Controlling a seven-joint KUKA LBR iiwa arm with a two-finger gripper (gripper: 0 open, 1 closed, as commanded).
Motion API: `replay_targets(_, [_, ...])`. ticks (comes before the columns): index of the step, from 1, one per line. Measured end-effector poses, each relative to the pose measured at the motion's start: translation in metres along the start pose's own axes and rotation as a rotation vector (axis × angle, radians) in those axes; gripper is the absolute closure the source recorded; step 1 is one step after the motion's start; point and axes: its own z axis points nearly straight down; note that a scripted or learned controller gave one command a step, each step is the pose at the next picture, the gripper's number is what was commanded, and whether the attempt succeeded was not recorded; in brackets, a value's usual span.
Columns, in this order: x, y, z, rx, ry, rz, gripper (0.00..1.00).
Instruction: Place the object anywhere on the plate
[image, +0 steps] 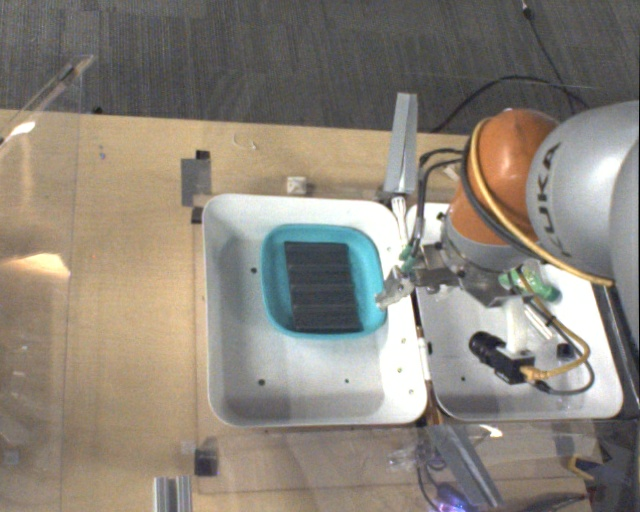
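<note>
— Dark ribbed slab (322, 288): was it in the gripper (392, 292)?
— No, it lay apart from the gripper. The gripper hung over the right rim of the left bin (232, 340), just beside the right edge of the blue plate (272, 270). I couldn't tell whether it touched that edge. I also couldn't tell whether it was clenched or released, because it was too small and blurred.
— And the slab itself?
— It lay flat on the plate, roughly in the middle, its ridges running across. Blue rim showed on every side of it. It was near the gripper.
— Where did the plate sit?
— In the upper half of the left bin, nearer the back and right walls than the front one. White floor showed below it and to its left.
— What about the arm?
— The grey arm (590, 190) reached in from the right, with its orange band (505, 150) above the right bin (470, 395). The wrist stretched across the seam between the two bins.
— Anything round the bins?
— A grey upright bar (403, 140) stood at the back, just behind the seam. Both bins rested side by side on the wooden bench (110, 300). A small black block (204, 158) sat by the left bin's far left corner, and another black block (205, 461) by its near left corner
</note>
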Motion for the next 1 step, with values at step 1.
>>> replay_targets(1, [-0.0491, 0.0189, 0.0117, -0.002, -0.001, 0.006, 0.0])
